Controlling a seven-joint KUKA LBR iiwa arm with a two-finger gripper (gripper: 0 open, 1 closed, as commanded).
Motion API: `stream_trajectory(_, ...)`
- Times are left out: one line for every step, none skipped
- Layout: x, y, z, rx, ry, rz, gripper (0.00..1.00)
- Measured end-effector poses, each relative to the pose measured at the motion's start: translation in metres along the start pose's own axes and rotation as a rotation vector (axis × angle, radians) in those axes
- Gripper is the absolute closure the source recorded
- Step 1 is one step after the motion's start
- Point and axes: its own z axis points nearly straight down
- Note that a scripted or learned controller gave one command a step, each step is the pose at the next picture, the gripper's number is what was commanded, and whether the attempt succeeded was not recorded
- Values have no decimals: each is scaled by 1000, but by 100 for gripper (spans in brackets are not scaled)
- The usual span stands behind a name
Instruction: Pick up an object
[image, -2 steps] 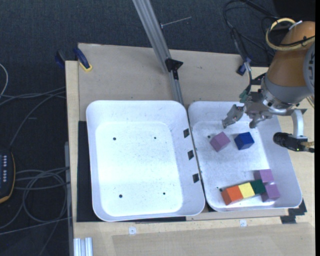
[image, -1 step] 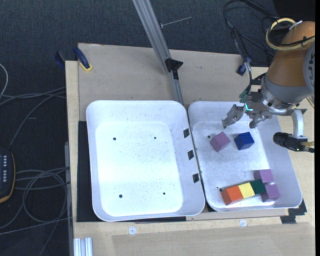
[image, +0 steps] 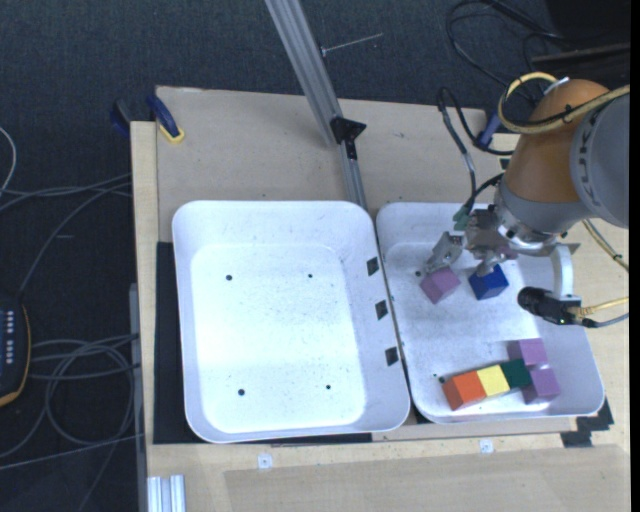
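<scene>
A wooden bench (image: 250, 130) carries two shallow white bins side by side, seen from above at a slant. At the far left of the frame, loose cables (image: 70, 340) trail over dark carpet, and a blue-and-yellow clamp (image: 165, 118) grips the bench's upper left corner. The left bin (image: 185, 300) takes up the centre-left of the frame. A grey metal pole (image: 318, 85) slants down from the top centre toward the gap between the bins. In the right bin (image: 570, 340), a small purple block (image: 439, 286) lies near the upper middle, with a blue block (image: 488, 283) just beside it to the right. The gripper (image: 468, 262) hangs directly over this pair, its fingers spread wide, one grey finger coming down at the purple block and the other at the blue one; neither block sits between them, and nothing is lifted. Above it, at the upper right of the frame, the grey arm with its orange band (image: 545, 150) reaches in. Along the bin's lower right edge rests a row of joined blocks (image: 500, 380), orange, yellow, green and purple, well apart from the gripper.
</scene>
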Motion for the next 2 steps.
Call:
stream_trajectory(1,-1,51,0,0,0,0)
stream_trajectory(1,1,37,-8,0,0,100)
